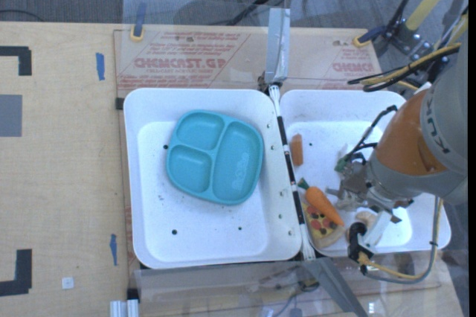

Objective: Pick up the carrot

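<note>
I judge this the approach step: the carrot (321,199) lies in the right bin (327,118) near its left wall, touching a pizza slice toy (325,226). My claw (358,198) hovers just right of it; I cannot tell its state. Next comes descent over the carrot.

Orange carrot (322,201), turquoise plate (215,157)

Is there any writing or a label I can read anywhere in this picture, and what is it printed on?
"CHEMCAST GP": red print on the clear sheet behind the left bin.
The same red print on the clear sheet behind the right bin, cut short and blurred: only "CHEMCAST" can be guessed.
Smaller red lines above both: too small to read.
</note>
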